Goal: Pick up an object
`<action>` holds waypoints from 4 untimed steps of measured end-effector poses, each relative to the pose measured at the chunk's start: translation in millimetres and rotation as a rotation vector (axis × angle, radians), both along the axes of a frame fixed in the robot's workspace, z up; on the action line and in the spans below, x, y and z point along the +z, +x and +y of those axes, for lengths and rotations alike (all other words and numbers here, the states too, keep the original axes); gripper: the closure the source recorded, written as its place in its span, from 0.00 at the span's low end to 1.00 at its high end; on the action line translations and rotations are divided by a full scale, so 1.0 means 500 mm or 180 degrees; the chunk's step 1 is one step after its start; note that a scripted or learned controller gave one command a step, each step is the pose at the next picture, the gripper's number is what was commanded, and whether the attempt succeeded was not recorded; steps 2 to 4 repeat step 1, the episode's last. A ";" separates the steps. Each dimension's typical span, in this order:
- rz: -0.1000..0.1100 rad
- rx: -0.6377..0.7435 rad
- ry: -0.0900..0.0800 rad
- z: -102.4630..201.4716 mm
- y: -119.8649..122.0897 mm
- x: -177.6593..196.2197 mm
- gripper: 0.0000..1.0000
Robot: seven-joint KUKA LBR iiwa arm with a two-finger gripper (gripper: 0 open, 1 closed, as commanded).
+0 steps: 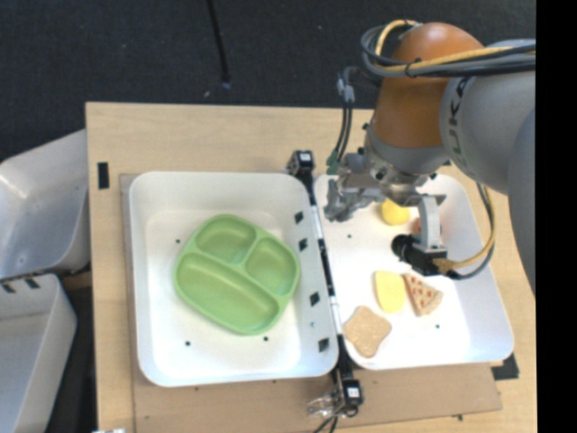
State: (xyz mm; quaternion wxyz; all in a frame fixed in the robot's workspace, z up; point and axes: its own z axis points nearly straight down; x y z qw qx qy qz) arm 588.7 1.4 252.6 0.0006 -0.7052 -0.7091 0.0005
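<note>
Firstly, at the far left, one pale wooden bench (108, 133) carries two shallow white bins side by side. One left bin (144, 332) holds a single green plate (236, 273), oval and split into three compartments, lying flat near the bin's middle.

Moving right, across the divider where the two rims meet, one right bin (469, 318) holds four small food-shaped pieces. My pincer (341, 204) hangs over this bin's upper left corner, just beside the divider. I cannot tell whether it is released or clenched, and I see nothing grasped in it.

Below it, near the bin's lower left edge, lies one tan bread slice (366, 330). Just above and to the right of the bread lies one pale yellow cheese wedge (389, 291). Higher up, just beside my pincer and partly hidden under my wrist, sits one bright yellow lump (394, 212); I cannot make out its full shape. One pizza slice (422, 294), red-topped with a tan crust, lies touching or nearly touching the cheese wedge's right side.

My single grey arm (487, 124) enters from the right.
</note>
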 end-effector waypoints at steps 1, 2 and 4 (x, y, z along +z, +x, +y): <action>-0.0001 0.0003 0.0002 0.104 -0.054 0.003 1.00; -0.0001 0.0003 0.0002 0.104 -0.054 0.003 1.00; -0.0001 0.0003 0.0002 0.104 -0.054 0.003 1.00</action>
